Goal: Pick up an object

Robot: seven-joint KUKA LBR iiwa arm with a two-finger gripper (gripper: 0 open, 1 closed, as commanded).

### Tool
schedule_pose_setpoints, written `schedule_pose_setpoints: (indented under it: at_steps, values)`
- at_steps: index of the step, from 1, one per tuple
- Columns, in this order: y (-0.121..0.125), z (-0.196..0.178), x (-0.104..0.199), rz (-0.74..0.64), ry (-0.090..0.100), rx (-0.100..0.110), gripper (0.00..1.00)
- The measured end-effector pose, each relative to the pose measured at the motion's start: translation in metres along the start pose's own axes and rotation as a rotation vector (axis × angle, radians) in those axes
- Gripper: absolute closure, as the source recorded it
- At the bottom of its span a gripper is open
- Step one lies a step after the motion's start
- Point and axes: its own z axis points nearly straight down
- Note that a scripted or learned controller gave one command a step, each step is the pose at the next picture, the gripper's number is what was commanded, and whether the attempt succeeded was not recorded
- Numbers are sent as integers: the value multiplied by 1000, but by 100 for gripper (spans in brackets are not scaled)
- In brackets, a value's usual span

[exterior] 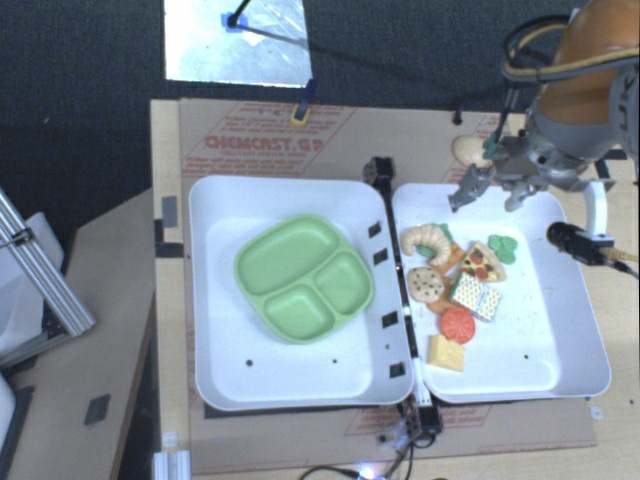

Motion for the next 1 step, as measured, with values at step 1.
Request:
schedule_pose_setpoints:
  at_steps: [1]
  values:
    - [2, -7, 0, -2, -1, -12, 0]
